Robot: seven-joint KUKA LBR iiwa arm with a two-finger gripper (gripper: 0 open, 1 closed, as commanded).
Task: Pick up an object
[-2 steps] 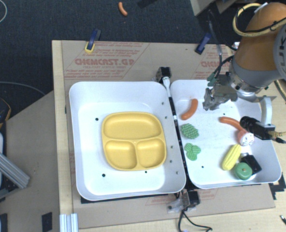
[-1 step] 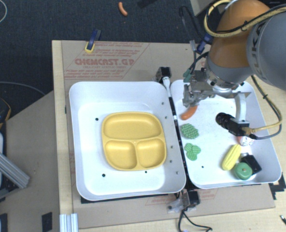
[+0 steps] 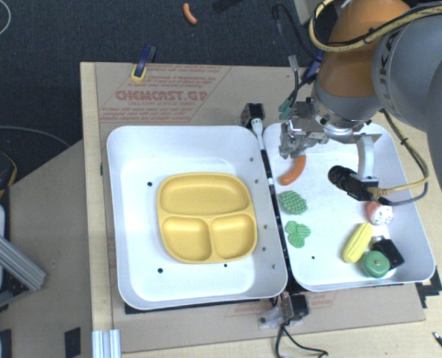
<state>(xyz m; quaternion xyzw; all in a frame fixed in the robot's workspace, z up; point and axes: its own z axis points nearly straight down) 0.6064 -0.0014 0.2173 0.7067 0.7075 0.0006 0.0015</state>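
While the gripper (image 3: pixel 296 149) hangs over the orange carrot (image 3: pixel 293 170) in the right bin (image 3: pixel 409 176), upper middle of the frame, I cannot tell its grip; the carrot could roll away

right bin (image 3: pixel 400 267) crowded, yellow tray (image 3: pixel 206 216) fills left

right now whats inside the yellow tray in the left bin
Nothing shows inside the yellow tray: all three of its compartments look bare. It lies flat in the left bin, so whatever bin floor is under it is covered.
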